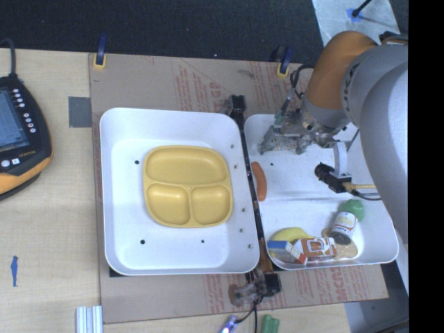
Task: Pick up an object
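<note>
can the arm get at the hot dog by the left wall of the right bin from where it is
Probably yes. The hot dog lies alone, with bare bin floor between it and the end effector, which sits just up and to its right. It hugs the bin wall, which could crowd a finger.

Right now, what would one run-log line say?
pincer: low over right bin's far end | sausage: near left wall | yellow divided tray: in left bin
</note>
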{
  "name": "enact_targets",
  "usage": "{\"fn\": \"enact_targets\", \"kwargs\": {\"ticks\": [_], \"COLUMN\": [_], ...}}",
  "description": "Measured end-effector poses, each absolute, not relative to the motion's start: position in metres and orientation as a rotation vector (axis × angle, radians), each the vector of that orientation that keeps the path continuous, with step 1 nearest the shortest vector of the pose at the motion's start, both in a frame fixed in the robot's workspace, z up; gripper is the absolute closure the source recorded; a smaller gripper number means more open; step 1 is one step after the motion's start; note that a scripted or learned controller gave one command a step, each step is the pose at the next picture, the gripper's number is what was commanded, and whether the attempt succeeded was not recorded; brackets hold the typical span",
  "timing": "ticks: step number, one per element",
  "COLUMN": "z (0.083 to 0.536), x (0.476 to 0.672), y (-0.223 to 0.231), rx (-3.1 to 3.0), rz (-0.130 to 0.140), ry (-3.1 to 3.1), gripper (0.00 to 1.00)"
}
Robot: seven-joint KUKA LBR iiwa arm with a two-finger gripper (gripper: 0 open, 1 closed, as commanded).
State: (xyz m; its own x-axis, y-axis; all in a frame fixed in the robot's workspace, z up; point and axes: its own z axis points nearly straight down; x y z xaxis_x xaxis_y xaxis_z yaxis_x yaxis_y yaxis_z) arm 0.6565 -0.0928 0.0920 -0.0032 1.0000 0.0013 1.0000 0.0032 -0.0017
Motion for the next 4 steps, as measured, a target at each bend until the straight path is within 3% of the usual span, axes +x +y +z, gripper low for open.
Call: {"fn": "enact_targets", "kwargs": {"ticks": [1,2,3,4], "z": [0.092,0.193,0.192,0.192], "x": [0.656,0.621,0.574,0.591], "y": [-0.092,-0.035,-0.015,-0.033], "rx": [-2.215,-2.216,-2.215,-2.219], "rz": [0.002,-0.001,0.006,0.003], "ry": [-2.224,-2.225,-2.225,-2.223], "gripper": [0.00,0.00,0.00,0.00]}}
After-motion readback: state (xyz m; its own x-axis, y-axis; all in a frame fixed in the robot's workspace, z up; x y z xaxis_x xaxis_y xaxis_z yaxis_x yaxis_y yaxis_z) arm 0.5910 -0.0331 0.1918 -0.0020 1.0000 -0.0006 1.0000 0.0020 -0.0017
